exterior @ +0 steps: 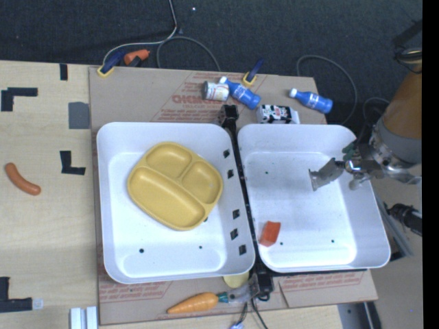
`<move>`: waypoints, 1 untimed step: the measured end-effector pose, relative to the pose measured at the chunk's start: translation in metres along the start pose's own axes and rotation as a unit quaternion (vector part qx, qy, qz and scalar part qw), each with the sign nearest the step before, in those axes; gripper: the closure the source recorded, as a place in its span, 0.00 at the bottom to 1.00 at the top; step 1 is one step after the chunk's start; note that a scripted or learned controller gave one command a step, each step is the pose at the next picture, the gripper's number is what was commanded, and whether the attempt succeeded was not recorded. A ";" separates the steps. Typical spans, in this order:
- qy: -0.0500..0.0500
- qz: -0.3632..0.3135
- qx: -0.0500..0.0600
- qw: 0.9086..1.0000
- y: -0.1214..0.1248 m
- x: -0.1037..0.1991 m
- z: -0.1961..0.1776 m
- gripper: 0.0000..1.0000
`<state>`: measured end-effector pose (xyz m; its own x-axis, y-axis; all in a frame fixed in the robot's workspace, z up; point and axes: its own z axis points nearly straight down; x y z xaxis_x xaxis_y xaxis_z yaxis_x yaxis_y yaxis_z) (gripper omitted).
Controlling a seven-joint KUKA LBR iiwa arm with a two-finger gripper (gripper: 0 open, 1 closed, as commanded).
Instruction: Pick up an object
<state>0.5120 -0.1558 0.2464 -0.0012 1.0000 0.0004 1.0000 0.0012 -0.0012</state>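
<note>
Arm: reaching in from the right over the right bin (pixel 357 252); its orange band is sitting above the wrist at the frame's edge
Pincer (pixel 322 177): hanging over the upper right part of that bin, with nothing showing between its tips; whether they are apart or together, I cannot tell from this angle
Likely target: the small orange-red block (pixel 270 233) is lying loose on the right bin's floor near the lower left corner, well apart from the pincer; being the one thing in that bin, it is looking like the natural pick
Left bin (pixel 110 184): carrying the yellow divided plate (pixel 175 184), lying flat and tilted in the frame
Outside the bins: two blue bottles (pixel 243 94) are lying on the surface behind the bins; a carrot (pixel 193 303) is lying in front; a sausage (pixel 22 179) is far off left
Progress: judging it early; nothing is lifted yet, and the pincer is needing to travel down-left and descend
</note>
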 end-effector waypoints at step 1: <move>0.002 -0.003 0.006 1.000 0.036 0.063 0.158 0.00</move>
<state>0.5480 -0.0926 0.0888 -0.0064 1.0000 0.0043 0.9999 0.0064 -0.0127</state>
